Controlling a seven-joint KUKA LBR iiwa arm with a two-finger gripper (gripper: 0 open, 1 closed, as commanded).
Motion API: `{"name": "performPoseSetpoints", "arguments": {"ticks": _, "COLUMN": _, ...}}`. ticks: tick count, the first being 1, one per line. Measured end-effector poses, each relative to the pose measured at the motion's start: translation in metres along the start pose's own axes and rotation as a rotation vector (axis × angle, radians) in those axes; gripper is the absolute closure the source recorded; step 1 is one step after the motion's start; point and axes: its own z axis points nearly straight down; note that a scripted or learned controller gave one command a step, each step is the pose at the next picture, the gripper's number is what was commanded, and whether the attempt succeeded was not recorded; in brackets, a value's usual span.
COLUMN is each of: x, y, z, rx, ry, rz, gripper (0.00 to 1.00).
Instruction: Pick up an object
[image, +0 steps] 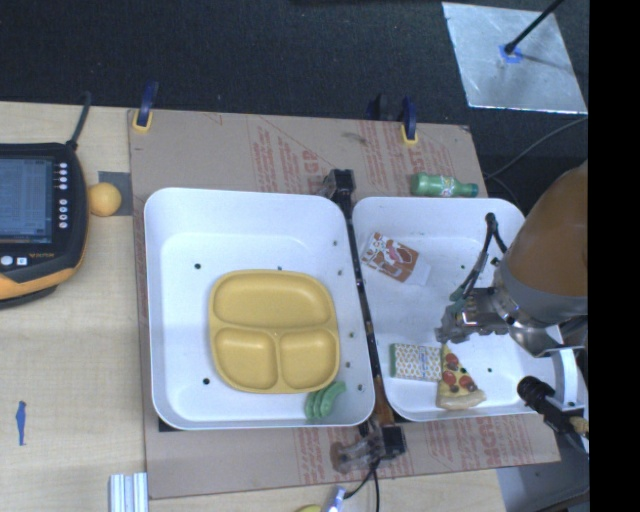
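Note:
In the right bin (425, 215) lie a red and white snack packet (389, 257) near the back left, a green patterned packet (415, 361) near the front, and a toy pizza slice (458, 382) at the front. My gripper (456, 324) hangs low over the right bin, just above and behind the pizza slice and to the right of the green packet. The left bin (170, 300) holds a yellow divided plate (273, 330) and a green toy (324, 401) at its front right corner.
A green bottle (444, 185) lies on the cardboard behind the right bin. A teach pendant (35, 220) and an orange ball (104, 198) sit at the far left. Clamps hold the board at the back edge, and cables run at the front between the bins.

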Motion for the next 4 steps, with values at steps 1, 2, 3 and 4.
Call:
{"name": "performPoseSetpoints", "arguments": {"ticks": 1, "x": -0.001, "y": 0.0, "z": 0.0, "rx": 0.0, "ry": 0.0, "rz": 0.001, "gripper": 0.0}}
{"name": "performPoseSetpoints", "arguments": {"ticks": 2, "x": -0.034, "y": 0.0, "z": 0.08, "rx": -0.001, "ry": 0.001, "rz": 0.002, "gripper": 0.0}}
{"name": "performPoseSetpoints", "arguments": {"ticks": 3, "x": -0.036, "y": 0.001, "z": 0.069, "rx": -0.005, "ry": -0.003, "rz": -0.002, "gripper": 1.0}}
{"name": "performPoseSetpoints", "arguments": {"ticks": 4, "x": -0.036, "y": 0.001, "z": 0.069, "rx": -0.006, "ry": -0.003, "rz": -0.002, "gripper": 0.0}}
